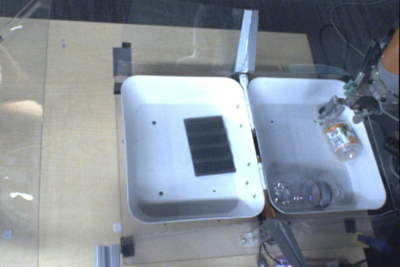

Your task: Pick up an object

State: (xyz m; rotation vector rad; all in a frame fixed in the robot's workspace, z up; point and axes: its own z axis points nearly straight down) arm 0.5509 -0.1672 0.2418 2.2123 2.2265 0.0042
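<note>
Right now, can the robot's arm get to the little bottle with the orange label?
Probably yes. The end effector hangs in the right bin just above the small bottle, which lies in the open; the clear bottle lies apart, nearer the front wall.

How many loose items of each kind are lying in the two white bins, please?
Flat black ribbed rectangular pad, left bin: 1
Clear plastic bottle with orange-and-white label, right bin: 1
Clear crumpled plastic bottle with dark band, right bin: 1
Total: 3
</note>
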